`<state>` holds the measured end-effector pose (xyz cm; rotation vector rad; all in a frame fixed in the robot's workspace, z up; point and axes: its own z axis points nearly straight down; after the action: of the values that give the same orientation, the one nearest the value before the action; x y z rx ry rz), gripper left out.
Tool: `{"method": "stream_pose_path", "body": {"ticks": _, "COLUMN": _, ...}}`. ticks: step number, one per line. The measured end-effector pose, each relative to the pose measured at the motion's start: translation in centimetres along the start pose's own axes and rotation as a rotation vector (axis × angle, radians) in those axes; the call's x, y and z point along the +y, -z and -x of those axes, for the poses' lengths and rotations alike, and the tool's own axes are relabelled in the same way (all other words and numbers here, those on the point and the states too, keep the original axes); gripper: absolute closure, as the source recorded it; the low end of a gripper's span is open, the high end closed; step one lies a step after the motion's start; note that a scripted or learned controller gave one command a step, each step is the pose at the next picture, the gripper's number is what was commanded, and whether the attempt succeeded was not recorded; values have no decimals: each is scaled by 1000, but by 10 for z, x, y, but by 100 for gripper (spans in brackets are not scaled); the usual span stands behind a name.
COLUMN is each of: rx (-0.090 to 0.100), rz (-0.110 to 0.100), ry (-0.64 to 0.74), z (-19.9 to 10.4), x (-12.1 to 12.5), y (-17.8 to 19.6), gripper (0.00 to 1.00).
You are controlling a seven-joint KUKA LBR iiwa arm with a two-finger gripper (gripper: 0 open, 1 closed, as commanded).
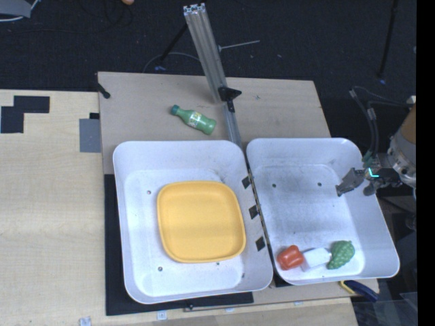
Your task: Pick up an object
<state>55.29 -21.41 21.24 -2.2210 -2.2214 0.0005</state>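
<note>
The bench (61,175) ran pale and bare along the left of the view. On the board behind the bins, a small green bottle (194,119) lay on its side, just left of a slanted metal rail (212,53) that reached back toward the dark floor. The left bin (129,161) held a yellow plate (201,221), square with rounded corners, lying flat near the bin's middle. The right bin (299,155) sat touching it along a shared edge. In that bin's near corner three small things lay in a row, close together: a red-orange pepper-like piece (291,257), a white block (317,258) touching it, and a green bumpy piece (341,254) just beside the block. Over the right rim of that bin hung the gripper (352,183), well apart from the three things, with nothing seen between its fingers; whether they stood apart or together could not be told. The arm behind it entered from the right edge.
</note>
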Motion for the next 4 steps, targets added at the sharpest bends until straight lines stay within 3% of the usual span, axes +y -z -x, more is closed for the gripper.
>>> {"method": "stream_pose_path", "body": {"ticks": 1, "rx": 0, "rz": 0, "ry": 0, "z": 0, "x": 0, "y": 0, "gripper": 0}}
{"method": "stream_pose_path", "body": {"ticks": 3, "rx": 1, "rz": -5, "ry": 1, "z": 5, "x": -2, "y": -105, "gripper": 0}}
{"method": "stream_pose_path", "body": {"ticks": 4, "rx": 0, "rz": 0, "ry": 1, "z": 5, "x": -2, "y": -121, "gripper": 0}}
